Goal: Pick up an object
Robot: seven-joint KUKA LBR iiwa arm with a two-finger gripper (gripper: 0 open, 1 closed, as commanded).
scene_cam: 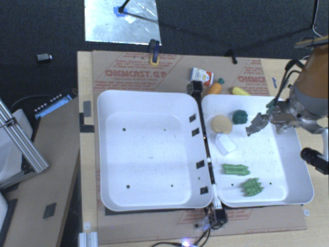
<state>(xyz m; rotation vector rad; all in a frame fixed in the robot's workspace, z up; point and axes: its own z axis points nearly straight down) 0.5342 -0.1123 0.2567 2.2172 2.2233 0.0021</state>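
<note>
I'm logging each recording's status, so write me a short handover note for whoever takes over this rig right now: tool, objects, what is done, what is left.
Tool: over the right bin, upper part, nothing visibly held.
Objects in the right bin: dark green ball just left of the tool, tan round piece, white block, green pod and green bunch near the front.
Outside, behind the bins: carrot, yellow piece.
Done: arm is positioned above the objects.
Left: close on one object and lift it; the green ball looks nearest.
</note>
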